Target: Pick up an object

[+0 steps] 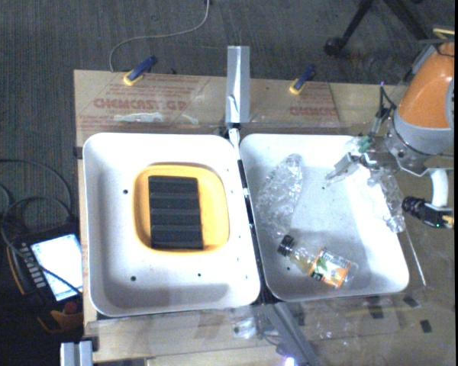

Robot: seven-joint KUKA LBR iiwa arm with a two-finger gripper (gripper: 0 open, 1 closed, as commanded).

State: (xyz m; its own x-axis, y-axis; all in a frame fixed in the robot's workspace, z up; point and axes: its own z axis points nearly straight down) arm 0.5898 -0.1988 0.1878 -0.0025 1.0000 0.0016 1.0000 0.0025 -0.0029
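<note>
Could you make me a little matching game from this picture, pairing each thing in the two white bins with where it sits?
Things:
1. yellow tray with black insert
2. clear crumpled plastic bottle
3. small bottle with orange label
4. gripper

Places:
A. right bin, near its front edge
B. above the right bin's far right corner
C. middle of the left bin
D. right bin, along its left side

Pairs: 1-C, 2-D, 3-A, 4-B

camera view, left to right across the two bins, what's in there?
Yellow tray with black insert in left bin → crumpled clear plastic bottle → small bottle with orange label → gripper over right bin.
</note>
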